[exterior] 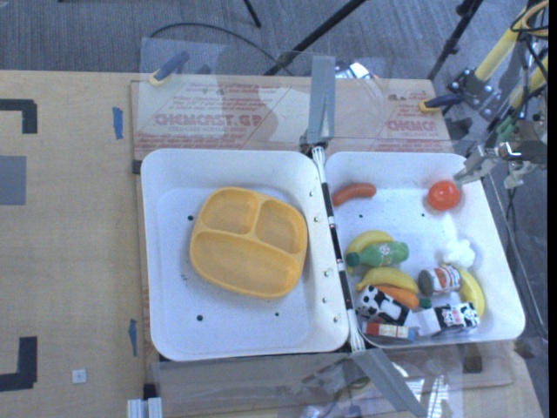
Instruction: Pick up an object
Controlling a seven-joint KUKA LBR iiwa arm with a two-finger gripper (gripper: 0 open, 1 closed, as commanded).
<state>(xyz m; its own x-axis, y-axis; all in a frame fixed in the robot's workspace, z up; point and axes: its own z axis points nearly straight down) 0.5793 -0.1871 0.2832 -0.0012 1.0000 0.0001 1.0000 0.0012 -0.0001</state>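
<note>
Bins sit side by side on a wooden bench. The left bin (165,320) holds just a yellow divided plate (249,242), near its centre. The right bin (509,303) carries the small toys to pick from: a sausage (352,192) at its far left corner, a red tomato (443,195) toward its far right corner, and bananas (387,277), a green bottle (383,254), a can (442,279) and cow-print blocks (375,301) crowded along its near edge. The tomato lies apart, so it looks easiest to reach. The gripper (498,155) hangs at the right bin's far right corner, holding nothing visible; whether it is spread or closed cannot be told.
</note>
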